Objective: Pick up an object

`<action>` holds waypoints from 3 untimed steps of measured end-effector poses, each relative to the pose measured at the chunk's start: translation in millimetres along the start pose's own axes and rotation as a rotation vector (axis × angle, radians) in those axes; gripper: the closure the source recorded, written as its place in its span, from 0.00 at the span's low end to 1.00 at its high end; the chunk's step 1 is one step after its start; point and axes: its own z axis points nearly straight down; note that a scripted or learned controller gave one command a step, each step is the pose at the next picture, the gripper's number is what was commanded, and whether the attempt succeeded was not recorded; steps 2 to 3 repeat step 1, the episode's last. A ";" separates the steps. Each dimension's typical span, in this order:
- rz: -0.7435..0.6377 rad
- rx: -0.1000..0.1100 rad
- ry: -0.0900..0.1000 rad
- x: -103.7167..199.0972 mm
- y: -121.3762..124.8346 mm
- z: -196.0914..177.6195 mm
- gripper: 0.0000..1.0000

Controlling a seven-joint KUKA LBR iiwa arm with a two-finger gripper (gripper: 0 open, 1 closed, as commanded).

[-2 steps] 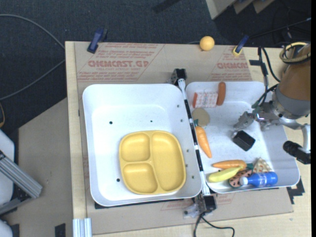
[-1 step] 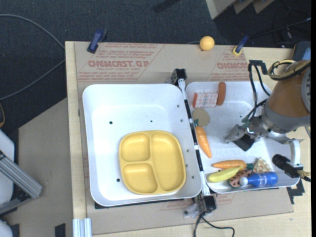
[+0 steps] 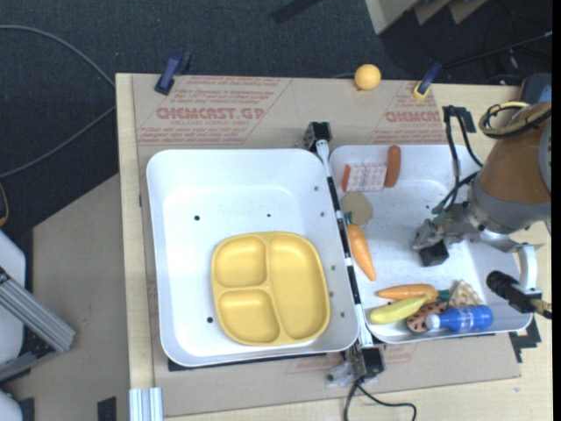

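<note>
- Over right bin (image 3: 412, 167): pincer (image 3: 431, 246) low on bare floor; jaw state cannot tell.
- Nearest carrot (image 3: 361, 251): likely light, stiff, smooth; grip mid-body across width.

This is looking like a robotics lab: a plywood bench (image 3: 263, 103) is standing on dark carpet (image 3: 61, 103), clamps (image 3: 171, 71) are holding its edge, loose cables (image 3: 53, 46) are lying around, and two white bins (image 3: 175, 200) are sitting side by side.

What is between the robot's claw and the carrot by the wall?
Just bare white bin floor. In the camera view, nothing sits between the gripper and the carrot.
</note>
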 end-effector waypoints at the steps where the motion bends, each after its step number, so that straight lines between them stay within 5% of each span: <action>1: -0.003 0.000 0.001 63.4 54.1 -74.6 1.00; 3: -0.003 0.000 0.001 63.4 54.1 -74.6 1.00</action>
